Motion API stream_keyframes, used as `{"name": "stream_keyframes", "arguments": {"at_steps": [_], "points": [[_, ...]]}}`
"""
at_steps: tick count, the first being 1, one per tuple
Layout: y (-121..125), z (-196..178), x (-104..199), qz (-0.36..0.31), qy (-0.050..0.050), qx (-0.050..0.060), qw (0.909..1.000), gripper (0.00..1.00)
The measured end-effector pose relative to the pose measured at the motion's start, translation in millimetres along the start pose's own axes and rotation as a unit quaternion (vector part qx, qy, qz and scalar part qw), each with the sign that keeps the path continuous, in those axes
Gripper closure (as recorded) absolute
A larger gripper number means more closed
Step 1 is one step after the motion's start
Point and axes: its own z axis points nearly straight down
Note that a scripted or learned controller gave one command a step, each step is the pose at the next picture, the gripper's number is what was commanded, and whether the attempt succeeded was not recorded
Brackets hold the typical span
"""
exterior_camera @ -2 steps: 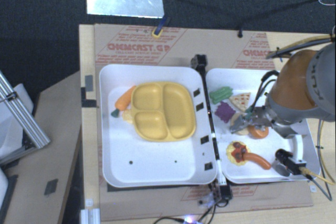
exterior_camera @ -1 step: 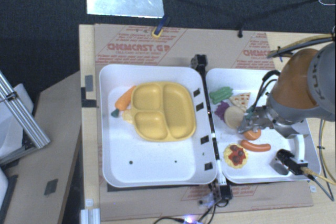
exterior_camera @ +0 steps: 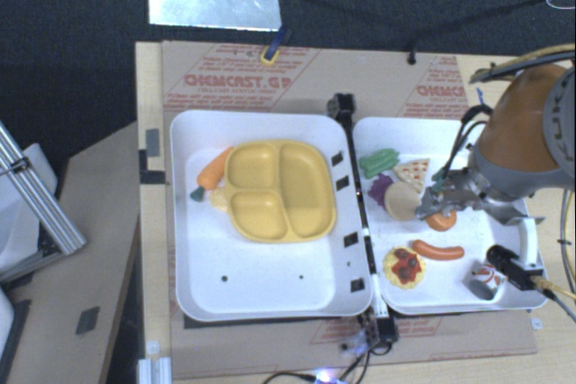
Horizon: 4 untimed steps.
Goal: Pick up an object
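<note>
Right bin point(exterior_camera: 450, 129) crowded | end effector point(exterior_camera: 438, 209) mid-bin, grip unclear, possibly touching tomato point(exterior_camera: 443, 220)

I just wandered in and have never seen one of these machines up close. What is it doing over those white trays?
A robot arm reaches in from the right over the right bin, which holds toy food: a hot dog, a small pizza, a pizza slice and something green. Its gripper is down among them at an orange piece; a grasp isn't evident. The left bin holds a yellow divided plate beside a toy carrot.
</note>
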Motion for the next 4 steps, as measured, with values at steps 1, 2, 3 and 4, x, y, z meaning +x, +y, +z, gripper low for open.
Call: {"name": "stream_keyframes", "arguments": {"at_steps": [1,2,3,4], "points": [[2.9,-64.5,-0.1,0.0,-0.001,-0.002,1.0,1.0],[4.0,-74.9,-0.1,0.0,0.0,0.001,1.0,1.0],[4.5,-68.2,52.9,-0.003,0.001,0.002,1.0,1.0],[19.3,-84.8,96.0,-0.003,0.001,0.001,1.0,1.0]]}}
